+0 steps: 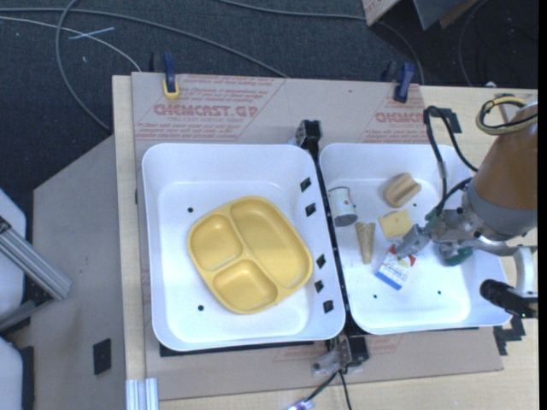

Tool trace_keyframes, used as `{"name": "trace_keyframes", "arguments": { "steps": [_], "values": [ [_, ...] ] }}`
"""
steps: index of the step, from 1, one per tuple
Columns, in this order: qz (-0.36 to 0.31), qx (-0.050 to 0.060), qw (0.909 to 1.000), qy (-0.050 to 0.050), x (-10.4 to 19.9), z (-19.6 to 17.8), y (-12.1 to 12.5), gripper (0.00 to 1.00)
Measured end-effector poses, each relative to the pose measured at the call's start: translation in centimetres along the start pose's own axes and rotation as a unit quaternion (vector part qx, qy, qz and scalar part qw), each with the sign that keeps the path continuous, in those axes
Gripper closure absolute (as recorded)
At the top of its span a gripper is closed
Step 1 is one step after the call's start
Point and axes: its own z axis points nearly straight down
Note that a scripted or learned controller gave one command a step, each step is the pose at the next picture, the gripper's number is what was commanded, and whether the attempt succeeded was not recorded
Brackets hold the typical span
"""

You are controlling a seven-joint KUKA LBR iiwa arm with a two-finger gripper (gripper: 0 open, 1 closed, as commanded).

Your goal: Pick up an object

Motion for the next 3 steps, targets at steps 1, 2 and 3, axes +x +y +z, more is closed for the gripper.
{"name": "trace_keyframes", "arguments": {
  "steps": [1,2,3],
  "values": [
    [0.001,-0.005,1.0000,-0.001,0.0,5.0,0.2,0.00],
    [0.000,-0.009,1.0000,-0.002,0.0,3.5,0.4,1.00],
    [-0.001,-0.007,1.0000,-0.002,0.9,-2.0,0.0,1.00]
  ]
}}
